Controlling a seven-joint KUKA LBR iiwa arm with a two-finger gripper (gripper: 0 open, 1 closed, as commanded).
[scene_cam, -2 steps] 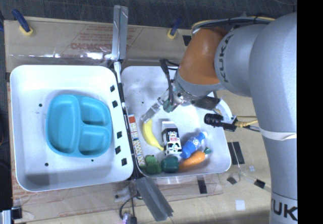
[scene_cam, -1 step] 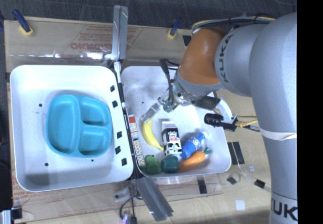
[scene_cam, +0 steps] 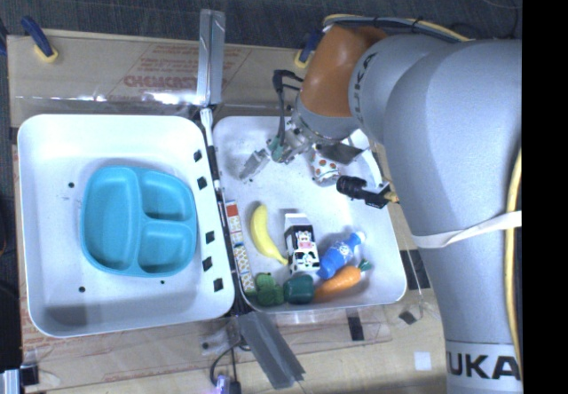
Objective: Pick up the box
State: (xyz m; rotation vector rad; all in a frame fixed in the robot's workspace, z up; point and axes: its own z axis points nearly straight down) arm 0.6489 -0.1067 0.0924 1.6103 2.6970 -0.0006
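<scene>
The box point(scene_cam: 300, 243) is a small white carton with black markings. It stands in the right bin point(scene_cam: 382, 290), in the lower middle, between a banana point(scene_cam: 263, 232) and a blue bottle point(scene_cam: 340, 256). My gripper point(scene_cam: 252, 166) hangs over the bin's upper left part, well above and left of the box and apart from it. Nothing shows in the gripper. The grey arm with its orange band point(scene_cam: 333, 73) reaches in from the upper right.
A carrot point(scene_cam: 340, 280) and two green items point(scene_cam: 284, 289) lie along the right bin's near wall. A small white and red cup point(scene_cam: 324, 169) sits under the wrist. The left bin point(scene_cam: 35, 206) holds a blue divided tray point(scene_cam: 139, 220).
</scene>
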